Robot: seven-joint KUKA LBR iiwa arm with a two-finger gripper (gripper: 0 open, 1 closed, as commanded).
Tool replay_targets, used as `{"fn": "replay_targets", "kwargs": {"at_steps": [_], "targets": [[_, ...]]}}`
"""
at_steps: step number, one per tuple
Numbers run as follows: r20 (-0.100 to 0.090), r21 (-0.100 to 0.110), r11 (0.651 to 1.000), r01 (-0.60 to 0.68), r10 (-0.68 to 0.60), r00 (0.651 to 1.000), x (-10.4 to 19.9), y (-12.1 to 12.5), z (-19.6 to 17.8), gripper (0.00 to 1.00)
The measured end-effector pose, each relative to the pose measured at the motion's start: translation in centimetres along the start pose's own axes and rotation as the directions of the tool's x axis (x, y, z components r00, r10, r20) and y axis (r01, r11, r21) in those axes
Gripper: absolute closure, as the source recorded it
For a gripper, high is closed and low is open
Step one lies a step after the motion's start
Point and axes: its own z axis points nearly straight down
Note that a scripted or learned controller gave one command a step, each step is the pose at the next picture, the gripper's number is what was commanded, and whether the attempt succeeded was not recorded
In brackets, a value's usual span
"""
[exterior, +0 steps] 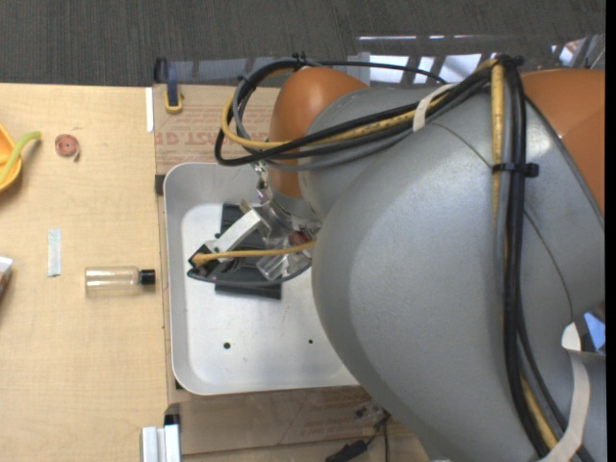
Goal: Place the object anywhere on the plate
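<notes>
Over the shallow white bin (192, 354), the bulky grey arm (433, 277) hides most of the interior; the black two-finger gripper (241, 258) hangs low, its grip state impossible to tell.

Arm (452, 258) hides most of white bin (197, 354) — gripper (252, 248) fingers indistinct, yellow object (10, 157) cut off left.

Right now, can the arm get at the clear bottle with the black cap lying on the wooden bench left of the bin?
Probably yes, with a move. The gripper sits low inside the white bin, and the bottle lies outside, past the bin's left wall. Bare bench surrounds the bottle, so the arm would need to lift over that wall.
</notes>
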Motion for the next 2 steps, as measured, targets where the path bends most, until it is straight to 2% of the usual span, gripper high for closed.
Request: {"fn": "replay_targets", "kwargs": {"at_steps": [1, 2], "targets": [[0.0, 0.0, 1.0, 0.0, 0.0, 1.0, 0.0, 0.0, 0.0, 0.0], [-0.002, 0.0, 0.997, -0.071, 0.071, 0.997, 4.5, 5.7, -1.2, 0.0]]}}
